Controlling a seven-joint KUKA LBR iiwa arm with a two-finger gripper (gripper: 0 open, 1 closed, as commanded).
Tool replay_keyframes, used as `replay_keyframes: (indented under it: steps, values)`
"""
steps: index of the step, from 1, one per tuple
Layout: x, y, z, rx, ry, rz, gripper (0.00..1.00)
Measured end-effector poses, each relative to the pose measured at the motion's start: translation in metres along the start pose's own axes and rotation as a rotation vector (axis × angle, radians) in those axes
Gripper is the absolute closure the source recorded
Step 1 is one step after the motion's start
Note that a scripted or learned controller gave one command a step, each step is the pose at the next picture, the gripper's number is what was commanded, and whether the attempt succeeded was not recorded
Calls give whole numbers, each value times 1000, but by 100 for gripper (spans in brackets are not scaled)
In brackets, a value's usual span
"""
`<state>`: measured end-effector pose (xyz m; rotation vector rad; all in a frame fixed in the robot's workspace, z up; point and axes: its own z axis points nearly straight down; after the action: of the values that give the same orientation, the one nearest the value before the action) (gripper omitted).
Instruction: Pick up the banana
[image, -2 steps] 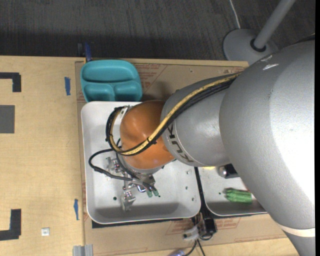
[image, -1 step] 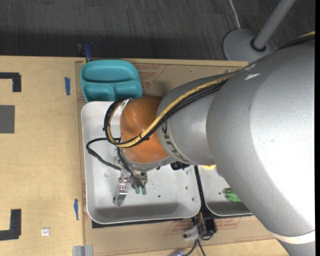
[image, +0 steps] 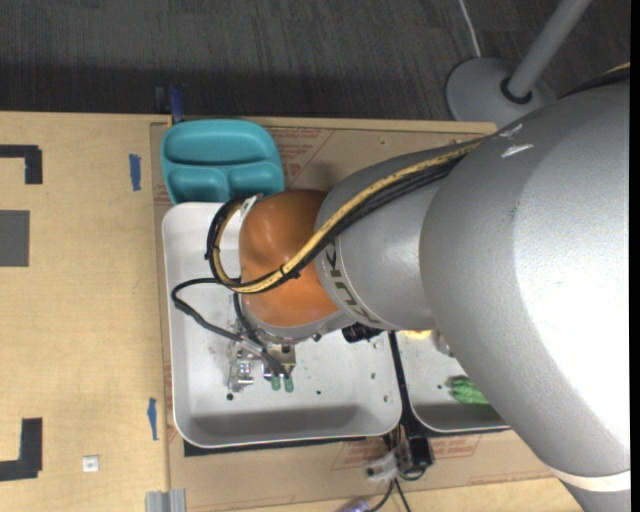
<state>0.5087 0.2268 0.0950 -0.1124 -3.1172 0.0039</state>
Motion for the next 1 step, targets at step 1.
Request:
replay_keyframes:
  steps: [1]
  values:
    - [0,1,-10,-2,-3,0,100]
